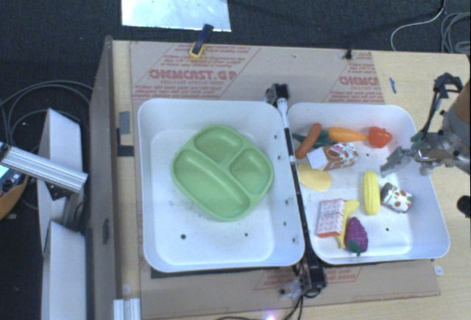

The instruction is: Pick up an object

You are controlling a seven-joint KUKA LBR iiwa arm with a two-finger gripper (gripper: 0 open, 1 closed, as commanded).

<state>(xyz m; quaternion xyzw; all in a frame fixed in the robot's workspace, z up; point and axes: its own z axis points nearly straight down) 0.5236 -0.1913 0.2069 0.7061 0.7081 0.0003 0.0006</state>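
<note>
Hovering at the right bin's [423, 131] right rim, the jaws [401, 160] stood open, gripping nothing; smooth plastic corn [372, 192] lay just left, with bare white floor at the far rim.

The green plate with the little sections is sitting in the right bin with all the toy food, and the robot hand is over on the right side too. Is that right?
Not quite. The green plate sits in the left bin, by itself. The toy food, like the corn and the grapes, is in the right bin. The robot hand is indeed on the right side. The camera view shows this.
</note>
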